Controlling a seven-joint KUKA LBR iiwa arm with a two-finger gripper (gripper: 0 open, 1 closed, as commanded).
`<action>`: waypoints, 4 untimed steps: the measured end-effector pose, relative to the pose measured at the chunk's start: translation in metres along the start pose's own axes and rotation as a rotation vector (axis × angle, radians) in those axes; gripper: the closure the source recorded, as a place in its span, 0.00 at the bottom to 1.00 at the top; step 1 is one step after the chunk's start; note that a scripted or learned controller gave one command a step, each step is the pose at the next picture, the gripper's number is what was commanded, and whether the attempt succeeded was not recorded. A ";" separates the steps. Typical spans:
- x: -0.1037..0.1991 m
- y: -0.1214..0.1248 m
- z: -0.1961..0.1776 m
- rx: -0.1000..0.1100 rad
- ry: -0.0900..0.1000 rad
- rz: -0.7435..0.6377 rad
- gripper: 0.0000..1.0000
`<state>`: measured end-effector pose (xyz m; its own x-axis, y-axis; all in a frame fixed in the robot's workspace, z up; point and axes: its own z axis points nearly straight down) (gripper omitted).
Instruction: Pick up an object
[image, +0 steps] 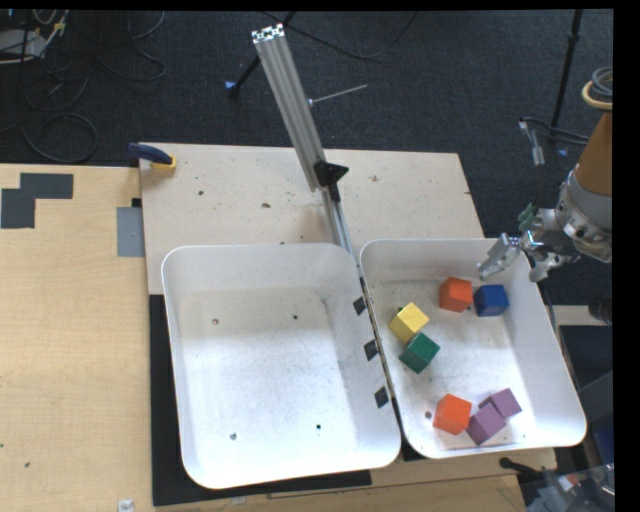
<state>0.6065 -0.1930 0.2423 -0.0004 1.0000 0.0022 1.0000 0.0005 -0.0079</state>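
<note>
Hovering over the upper right rim of the right bin (560, 345), the gripper (512, 252) hangs just above the blue cube (491, 299); whether it is open or closed cannot be told. An orange cube (456, 294) touches the blue one. Yellow (409, 321) and green (420, 351) cubes sit mid-bin; another orange cube (452, 413) and two purple ones (487, 422) (505, 403) lie near the front. The left bin (190, 270) sits beside it.

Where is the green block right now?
The green block sits in the right bin, near its left wall, about midway along it. It touches the yellow block just above it, and an orange block lies lower down.
</note>
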 end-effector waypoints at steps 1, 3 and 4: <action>0.000 0.001 -0.003 -0.005 -0.002 -0.003 0.00; 0.013 0.013 0.107 0.000 0.001 -0.003 0.00; 0.015 0.020 0.124 -0.024 0.000 -0.003 0.00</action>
<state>0.6256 -0.1779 0.1187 -0.0039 1.0000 0.0019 0.9999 0.0038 0.0163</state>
